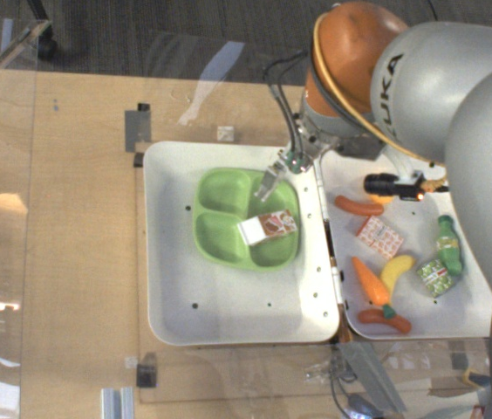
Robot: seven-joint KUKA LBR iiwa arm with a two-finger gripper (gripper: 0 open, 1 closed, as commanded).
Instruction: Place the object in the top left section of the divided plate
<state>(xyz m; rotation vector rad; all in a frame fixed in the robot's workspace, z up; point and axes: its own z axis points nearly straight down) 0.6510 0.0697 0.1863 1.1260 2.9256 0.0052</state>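
**Carton on the divided plate, jaws above it**

A small rectangular carton (268, 228), white with a red-brown printed face, lies tilted across the ridge of the glossy green divided plate (220, 234) in the left white bin (172, 304). The slim metallic jaws (269, 182) hang over the plate's upper right section; whether they stand apart or together cannot be told. The right bin (468, 317) holds smooth plastic foods.

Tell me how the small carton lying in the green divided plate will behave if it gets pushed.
The small carton looks boxy with flat faces, so it would probably slide, not roll. It seems small and likely light, so a nudge may skid it. It lies across a divider of the green divided plate, so it could rock or tip into a section.
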